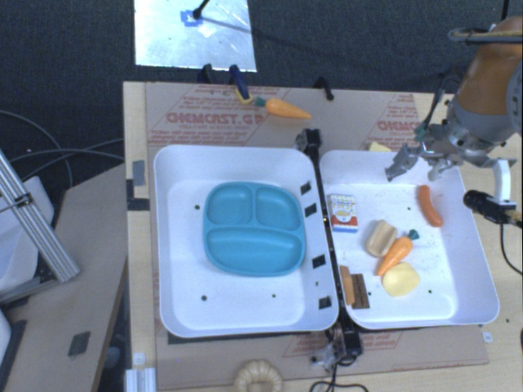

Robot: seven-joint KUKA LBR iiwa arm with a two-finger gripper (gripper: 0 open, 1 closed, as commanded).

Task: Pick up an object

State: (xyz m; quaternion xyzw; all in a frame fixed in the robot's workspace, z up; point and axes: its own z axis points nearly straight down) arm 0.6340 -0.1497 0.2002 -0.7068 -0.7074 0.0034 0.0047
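Gripper (421,164) hung over the far edge of the right bin (470,300), jaws spread apart, nothing between the fingers (400,167). Nearest pick candidate was the orange sausage (430,205), lying just below the jaws toward the near side, apart from the fingertips. Further toward the near side of the jaws sat a carrot (395,254), touching a tan bread roll (380,238) on its left, and a yellow potato-like piece (400,280) just beyond the carrot. A small printed box (342,212) lay down and left of the jaws, near the divider, with a brown bar (354,287) further along that edge. Well left of the jaws, the left bin (180,300) carried a blue divided plate (253,228). A second carrot (282,109) lay on the cardboard (204,114) behind the bins, far left of the jaws.
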